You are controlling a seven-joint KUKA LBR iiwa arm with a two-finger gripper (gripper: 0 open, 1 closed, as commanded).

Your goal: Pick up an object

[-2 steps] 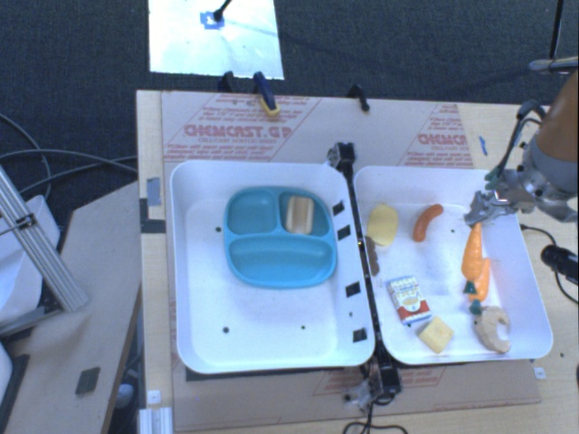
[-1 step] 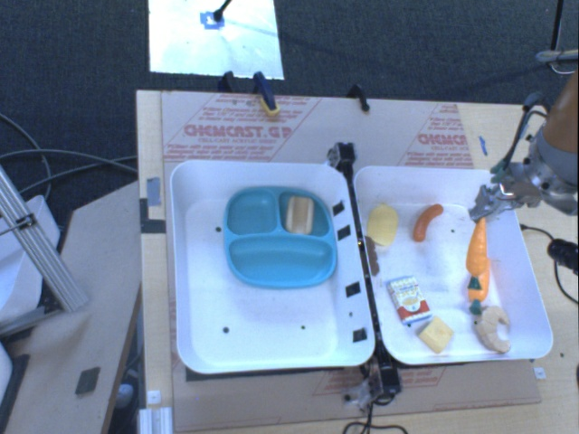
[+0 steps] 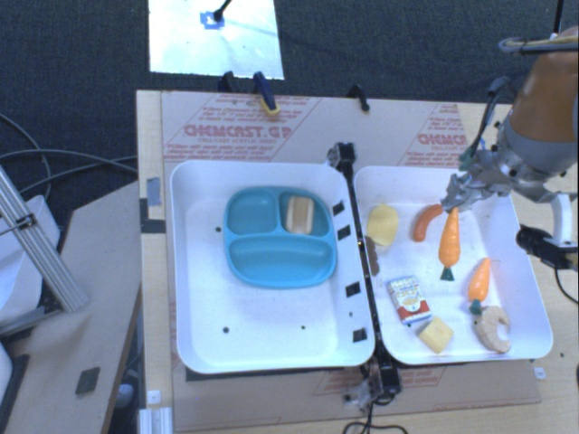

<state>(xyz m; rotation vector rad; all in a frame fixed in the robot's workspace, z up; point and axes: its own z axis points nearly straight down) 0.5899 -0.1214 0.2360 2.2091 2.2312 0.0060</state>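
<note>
**Carrot under the gripper in the right bin**

Carrot (image 3: 449, 240), the larger orange one, lies lengthwise in the upper middle of the right bin (image 3: 534, 333), its green tip toward the near edge. From my remote seat I see the gripper (image 3: 457, 197) hanging right at the carrot's far end, beside the small orange sausage (image 3: 425, 222) that lies tilted just to its left. I cannot tell whether the fingers are spread or closed; they read as a dark blur against the white floor, and I see nothing clamped between them. The grey arm (image 3: 534, 143) reaches in from the right, its orange band above the wrist.

Elsewhere in that bin, I see a pale yellow piece (image 3: 383, 224) near the divider, a second, smaller carrot (image 3: 479, 280) toward the right wall, a little red and white carton (image 3: 410, 299) below the middle, a yellow cheese block (image 3: 436, 335) near the front edge, and a tan, curled item (image 3: 493, 328) in the front right corner.

In the left bin (image 3: 194, 333) a blue divided plate (image 3: 276, 242) sits in the upper middle. A slice of bread (image 3: 299, 213) rests in its upper right compartment.
</note>
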